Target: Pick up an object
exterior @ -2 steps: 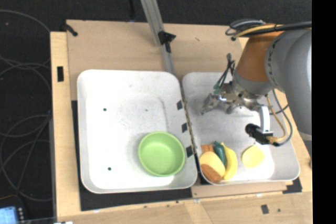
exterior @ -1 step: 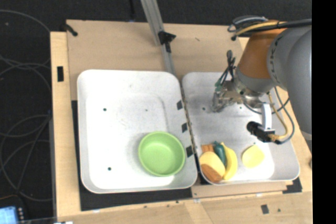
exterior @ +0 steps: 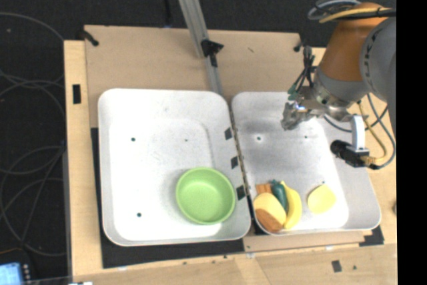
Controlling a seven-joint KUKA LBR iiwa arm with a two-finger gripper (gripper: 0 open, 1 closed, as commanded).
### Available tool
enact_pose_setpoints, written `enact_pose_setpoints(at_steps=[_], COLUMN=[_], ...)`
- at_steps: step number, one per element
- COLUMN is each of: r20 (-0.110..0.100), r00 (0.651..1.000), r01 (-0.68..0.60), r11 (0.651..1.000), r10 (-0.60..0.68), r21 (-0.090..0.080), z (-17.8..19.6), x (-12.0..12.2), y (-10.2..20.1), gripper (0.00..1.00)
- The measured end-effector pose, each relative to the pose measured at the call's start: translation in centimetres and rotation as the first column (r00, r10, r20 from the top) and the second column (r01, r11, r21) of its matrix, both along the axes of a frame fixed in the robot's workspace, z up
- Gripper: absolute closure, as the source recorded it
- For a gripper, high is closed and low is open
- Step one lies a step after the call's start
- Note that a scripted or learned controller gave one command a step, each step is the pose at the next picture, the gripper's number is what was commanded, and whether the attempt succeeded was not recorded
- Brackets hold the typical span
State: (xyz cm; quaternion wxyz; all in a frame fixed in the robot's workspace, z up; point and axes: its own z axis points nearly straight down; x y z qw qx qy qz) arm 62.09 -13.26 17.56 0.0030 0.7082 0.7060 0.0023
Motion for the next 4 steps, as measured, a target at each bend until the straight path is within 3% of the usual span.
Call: enact_pose_setpoints(at_steps=[2, 3, 4], r20=[-0.001, -0.007, -0.007], r00=[1.0, 1.0, 1.0], r01=[-0.006, -0.007, -0.006], r11=[1.0, 1.0, 1.0], r10=[0.006, 0.007, 0.006], r21=[0.0, 0.0, 0.001], z=[8.9, 8.2, 7.1], x=[0.0, -2.7, -3.9], y=[-0.8, 3.5, 8.5], gripper=[1.0, 1.0, 1.0])
